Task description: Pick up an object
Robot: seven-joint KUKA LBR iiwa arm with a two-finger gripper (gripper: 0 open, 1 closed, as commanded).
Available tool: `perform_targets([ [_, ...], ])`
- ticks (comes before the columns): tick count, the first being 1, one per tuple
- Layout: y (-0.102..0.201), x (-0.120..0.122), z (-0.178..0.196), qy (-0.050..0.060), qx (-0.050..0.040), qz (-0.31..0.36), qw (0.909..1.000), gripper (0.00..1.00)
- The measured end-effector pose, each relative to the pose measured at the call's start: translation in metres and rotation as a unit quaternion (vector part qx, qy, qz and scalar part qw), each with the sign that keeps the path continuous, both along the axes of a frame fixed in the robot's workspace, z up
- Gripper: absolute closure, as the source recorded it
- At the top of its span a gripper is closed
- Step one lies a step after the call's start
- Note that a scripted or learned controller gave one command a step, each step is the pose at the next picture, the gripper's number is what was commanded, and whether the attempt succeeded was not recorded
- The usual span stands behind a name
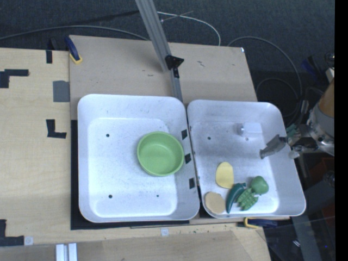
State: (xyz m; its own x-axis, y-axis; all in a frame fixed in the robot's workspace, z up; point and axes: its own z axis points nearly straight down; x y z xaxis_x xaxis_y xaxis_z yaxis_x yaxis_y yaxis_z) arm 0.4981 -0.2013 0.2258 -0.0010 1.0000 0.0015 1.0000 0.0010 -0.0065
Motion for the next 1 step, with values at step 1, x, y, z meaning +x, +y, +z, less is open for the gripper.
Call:
perform_targets([
  [1, 0.0007, -0.0048, -0.0642, 0.001, 0.0005, 0.000, 1.0000, 0.00],
])
